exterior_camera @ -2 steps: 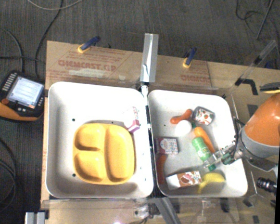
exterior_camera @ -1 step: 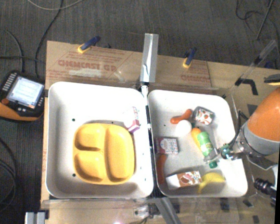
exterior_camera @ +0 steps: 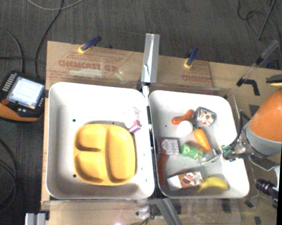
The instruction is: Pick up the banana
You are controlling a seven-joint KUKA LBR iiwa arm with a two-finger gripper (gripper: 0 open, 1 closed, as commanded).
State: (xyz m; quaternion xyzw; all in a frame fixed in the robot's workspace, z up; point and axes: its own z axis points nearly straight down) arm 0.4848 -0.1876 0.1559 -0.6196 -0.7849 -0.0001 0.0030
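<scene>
Down at the right white bin's (exterior_camera: 237,123) front edge lies the curved yellow banana (exterior_camera: 214,184), touching 1 small printed carton (exterior_camera: 186,179), while the 2-finger gripper (exterior_camera: 213,155), aperture unreadable, hovers just above it, so approach is underway and descent comes next.

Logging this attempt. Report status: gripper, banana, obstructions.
Gripper low in the right bin, nothing seen between its fingers. Banana lies free at bin's near wall, below gripper. Small carton touches banana's left end; carrot beside gripper.
</scene>
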